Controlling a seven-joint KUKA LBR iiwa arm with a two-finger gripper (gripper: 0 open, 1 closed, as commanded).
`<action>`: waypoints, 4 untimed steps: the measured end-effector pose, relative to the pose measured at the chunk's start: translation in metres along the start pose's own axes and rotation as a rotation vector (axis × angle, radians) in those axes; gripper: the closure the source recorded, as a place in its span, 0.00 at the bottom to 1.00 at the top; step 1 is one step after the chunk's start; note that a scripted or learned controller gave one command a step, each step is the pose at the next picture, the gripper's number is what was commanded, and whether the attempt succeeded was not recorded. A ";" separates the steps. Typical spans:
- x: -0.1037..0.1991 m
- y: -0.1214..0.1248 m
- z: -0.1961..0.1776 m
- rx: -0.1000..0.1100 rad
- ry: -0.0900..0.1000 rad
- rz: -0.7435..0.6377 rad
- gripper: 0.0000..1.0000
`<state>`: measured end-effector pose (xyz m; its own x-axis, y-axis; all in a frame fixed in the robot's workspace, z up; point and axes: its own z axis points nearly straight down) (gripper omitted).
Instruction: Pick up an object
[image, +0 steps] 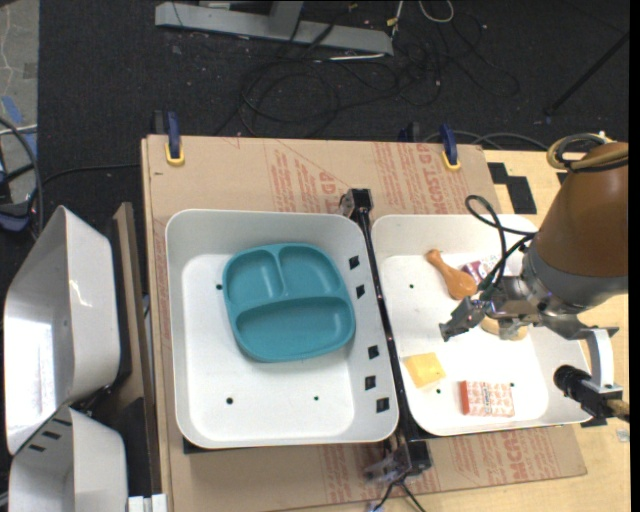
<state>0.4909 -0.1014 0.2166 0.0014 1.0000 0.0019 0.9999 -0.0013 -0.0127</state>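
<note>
Cardboard covers the table (300, 170) under two bins; the gripper (462, 322), jaw state unclear, hovers by an orange spoon (452, 273).

Camera view: 1 cam, fixed overhead, tilted down at a slant toward the bench. Mid-range: takes in both white bins whole, left bin (190, 300) and right bin (420, 400), plus the cardboard sheet (300, 165) under them. Far edge of frame: dark floor w/ cables (300, 70). Left edge: other white bins (60, 300), part cut off. Arm (590, 230) comes in from frame right, cropped by the edge.
</note>
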 end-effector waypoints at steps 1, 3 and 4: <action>0.000 0.003 -0.005 -0.012 -0.002 -0.002 0.00; -0.003 0.013 0.112 -0.010 -0.001 0.001 0.00; -0.004 0.016 0.121 -0.020 -0.004 0.002 0.00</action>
<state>0.5052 -0.1056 0.0952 0.0034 1.0000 -0.0021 1.0000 -0.0034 0.0074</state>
